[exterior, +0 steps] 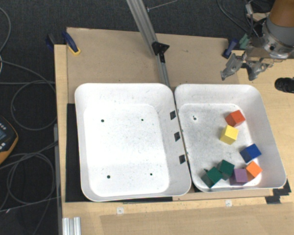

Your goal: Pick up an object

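Observation:
The right bin (264, 106) holds several small blocks. A red block (234, 118) and a yellow block (229, 134) lie toward its middle right. A blue block (250, 152), an orange block (254, 169), a purple block (240, 175) and two dark green blocks (219, 172) cluster near its front edge. My gripper (241, 69) hangs above the bench just behind the right bin's far rim, high over the blocks. Its two fingers are spread apart with nothing between them.
The left bin (85, 102) sits beside the right one, joined by black clips (176, 136). A slanted metal pole (146, 26) rises behind the bins. Blue clamps (70, 42) sit at the bench's back corners. Cables lie on the floor at left.

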You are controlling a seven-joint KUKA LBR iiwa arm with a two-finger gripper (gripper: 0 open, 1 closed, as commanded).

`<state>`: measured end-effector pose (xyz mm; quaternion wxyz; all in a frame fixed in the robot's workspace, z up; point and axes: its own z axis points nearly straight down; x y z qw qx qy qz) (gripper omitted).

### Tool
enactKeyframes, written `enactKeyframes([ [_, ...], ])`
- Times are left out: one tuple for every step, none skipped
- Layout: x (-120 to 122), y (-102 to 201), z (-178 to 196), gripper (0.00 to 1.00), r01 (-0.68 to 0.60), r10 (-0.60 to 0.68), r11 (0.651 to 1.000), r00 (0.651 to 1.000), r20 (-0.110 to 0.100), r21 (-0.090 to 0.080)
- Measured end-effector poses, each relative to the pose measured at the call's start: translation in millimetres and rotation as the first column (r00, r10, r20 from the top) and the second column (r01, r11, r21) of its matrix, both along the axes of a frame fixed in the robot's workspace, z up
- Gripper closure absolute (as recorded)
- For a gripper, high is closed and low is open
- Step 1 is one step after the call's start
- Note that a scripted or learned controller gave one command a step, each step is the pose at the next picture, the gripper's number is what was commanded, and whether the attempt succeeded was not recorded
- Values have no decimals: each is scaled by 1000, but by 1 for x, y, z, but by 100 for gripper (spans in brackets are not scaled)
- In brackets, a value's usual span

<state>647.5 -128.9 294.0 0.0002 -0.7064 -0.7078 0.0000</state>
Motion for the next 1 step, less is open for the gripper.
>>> enactKeyframes([
  [0, 0, 0, 0, 0, 0, 1000, 1000, 0, -1],
])
